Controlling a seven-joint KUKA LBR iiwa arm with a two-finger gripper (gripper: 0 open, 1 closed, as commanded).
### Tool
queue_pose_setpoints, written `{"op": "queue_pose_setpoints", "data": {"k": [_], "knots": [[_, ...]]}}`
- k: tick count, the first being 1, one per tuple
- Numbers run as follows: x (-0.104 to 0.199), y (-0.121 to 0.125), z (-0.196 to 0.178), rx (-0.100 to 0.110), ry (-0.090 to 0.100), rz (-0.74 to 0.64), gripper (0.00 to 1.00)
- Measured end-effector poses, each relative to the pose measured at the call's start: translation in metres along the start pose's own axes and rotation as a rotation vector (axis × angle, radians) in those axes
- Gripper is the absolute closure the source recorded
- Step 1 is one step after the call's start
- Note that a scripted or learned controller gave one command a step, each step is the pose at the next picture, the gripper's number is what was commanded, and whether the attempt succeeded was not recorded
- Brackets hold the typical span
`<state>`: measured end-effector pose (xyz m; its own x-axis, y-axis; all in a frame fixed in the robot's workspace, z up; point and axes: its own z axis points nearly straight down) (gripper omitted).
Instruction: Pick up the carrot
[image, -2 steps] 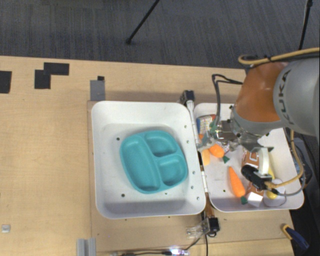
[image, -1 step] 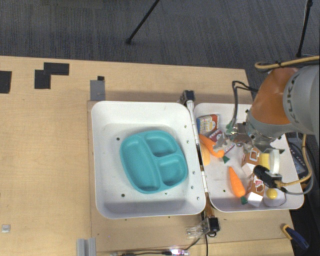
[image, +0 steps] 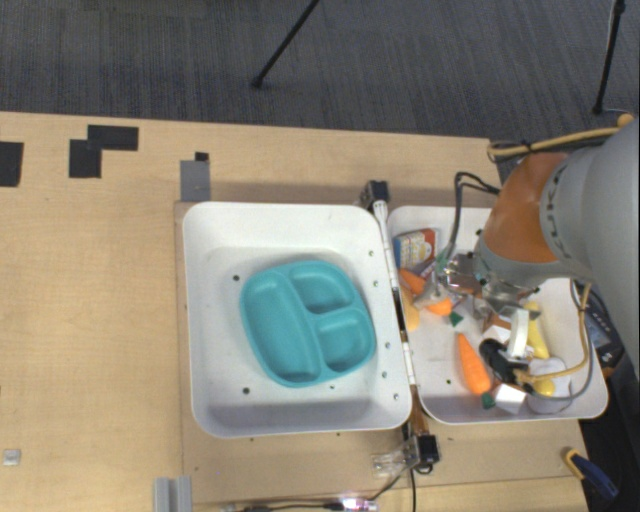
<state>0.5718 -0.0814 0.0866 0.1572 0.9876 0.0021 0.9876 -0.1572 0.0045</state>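
One carrot (image: 473, 365); one gripper (image: 462, 290) just behind the carrot, its grip impossible to tell; one teal divided plate (image: 305, 322) well left of the carrot.

Wood bench (image: 90, 330) carries left white bin (image: 215, 235), right white bin (image: 437, 372), side by side

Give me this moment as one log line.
gripper: over right bin | carrot: lying in right bin, near gripper, not lifted | teal plate: in left bin
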Motion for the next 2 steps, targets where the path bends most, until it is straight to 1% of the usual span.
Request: {"op": "queue_pose_setpoints", "data": {"k": [1,2], "knots": [[0.001,0.003,-0.012,-0.006,0.000,-0.005,1.00],[0.053,0.054,-0.101,-0.002,0.002,0.367,1.00]]}}
